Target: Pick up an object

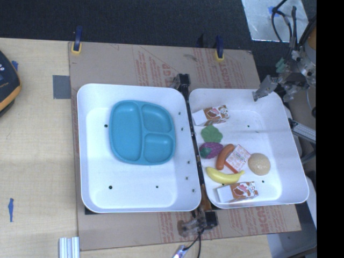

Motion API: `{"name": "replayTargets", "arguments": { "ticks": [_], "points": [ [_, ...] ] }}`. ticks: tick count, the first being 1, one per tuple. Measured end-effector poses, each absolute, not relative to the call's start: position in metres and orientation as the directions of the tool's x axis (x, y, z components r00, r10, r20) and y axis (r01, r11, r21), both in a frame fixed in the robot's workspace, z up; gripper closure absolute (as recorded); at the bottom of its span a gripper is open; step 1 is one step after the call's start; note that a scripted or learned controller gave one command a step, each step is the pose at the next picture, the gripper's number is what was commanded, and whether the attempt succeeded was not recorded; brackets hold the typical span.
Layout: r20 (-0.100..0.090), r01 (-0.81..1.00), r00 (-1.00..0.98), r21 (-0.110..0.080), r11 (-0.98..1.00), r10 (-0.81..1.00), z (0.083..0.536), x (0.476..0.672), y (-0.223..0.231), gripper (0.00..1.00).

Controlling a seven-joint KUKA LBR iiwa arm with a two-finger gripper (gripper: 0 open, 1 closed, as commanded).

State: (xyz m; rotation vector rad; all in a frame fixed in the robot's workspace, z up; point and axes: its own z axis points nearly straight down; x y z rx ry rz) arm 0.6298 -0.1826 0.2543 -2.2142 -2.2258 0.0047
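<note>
The toy food sits in the right bin [293, 160]: banana [224, 176], sausage [225, 156], bun [259, 164]; the blue divided plate [142, 131] fills the left bin [91, 176]; at two o'clock the gripper [265, 88] hovers over the rim; whether its jaws are open, I cannot tell.

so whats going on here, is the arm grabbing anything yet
Not yet. The gripper sits at the far right corner of the right bin, above the rim, with nothing visibly between its fingers. The toy food lies untouched in that bin: a banana, a sausage, a purple piece, a green piece, a beige ball and small packets. The left bin holds a blue divided plate.
</note>
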Motion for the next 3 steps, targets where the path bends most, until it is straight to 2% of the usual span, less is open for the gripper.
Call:
{"name": "replayTargets", "arguments": {
  "ticks": [1, 2, 3],
  "points": [
    [0.0, 1.0, -0.006, -0.007, 0.006, 1.0, 0.134, 0.637, -0.093, 0.0],
    [0.003, 1.0, -0.007, 0.007, 0.007, 1.0, 0.106, 0.661, -0.106, 0.0],
    [0.001, 1.0, -0.008, 0.009, 0.008, 1.0, 0.104, 0.662, -0.103, 0.0]
  ]
}}
